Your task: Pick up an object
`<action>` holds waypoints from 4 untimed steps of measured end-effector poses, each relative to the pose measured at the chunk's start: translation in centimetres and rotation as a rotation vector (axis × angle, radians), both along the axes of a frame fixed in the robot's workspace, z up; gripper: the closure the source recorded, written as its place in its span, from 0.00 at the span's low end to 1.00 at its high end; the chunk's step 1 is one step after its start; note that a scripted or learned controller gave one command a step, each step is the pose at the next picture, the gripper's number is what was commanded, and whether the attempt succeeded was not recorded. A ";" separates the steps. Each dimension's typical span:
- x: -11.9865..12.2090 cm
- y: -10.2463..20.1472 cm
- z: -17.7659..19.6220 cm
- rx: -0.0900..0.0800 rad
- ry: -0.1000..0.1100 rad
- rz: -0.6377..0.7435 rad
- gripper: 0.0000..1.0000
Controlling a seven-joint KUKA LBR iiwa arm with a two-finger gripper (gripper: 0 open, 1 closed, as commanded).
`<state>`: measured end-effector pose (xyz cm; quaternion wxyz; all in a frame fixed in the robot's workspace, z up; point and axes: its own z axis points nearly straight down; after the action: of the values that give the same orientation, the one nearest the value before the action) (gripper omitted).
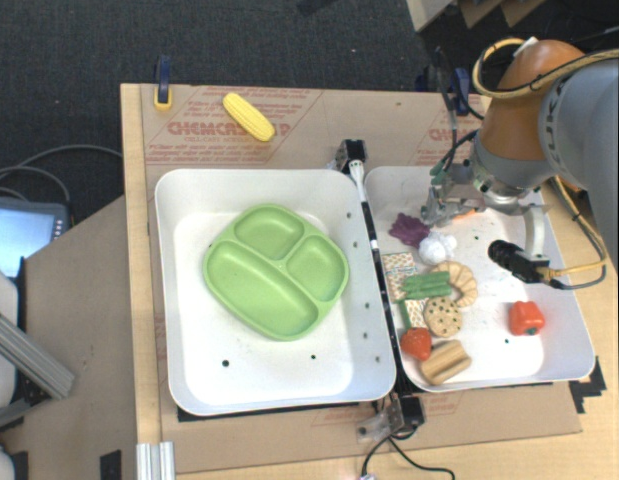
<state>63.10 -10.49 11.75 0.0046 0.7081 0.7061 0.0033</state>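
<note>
Grey arm [579, 118] reaches into your right bin [564, 363] | gripper [444, 206] over purple toy [409, 230] (likely target) | finger state: cannot tell

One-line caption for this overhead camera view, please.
Gripper low in the right bin above toy food; green divided plate in the left bin.
</note>
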 end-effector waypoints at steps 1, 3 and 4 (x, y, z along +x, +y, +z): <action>0.0 0.0 -0.1 0.000 0.001 0.000 0.00; -1.2 0.8 -2.2 0.002 0.011 0.001 1.00; -1.3 0.8 -2.3 0.002 0.011 0.000 0.00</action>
<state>61.84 -9.70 9.48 -0.0001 0.7079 0.7063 0.0001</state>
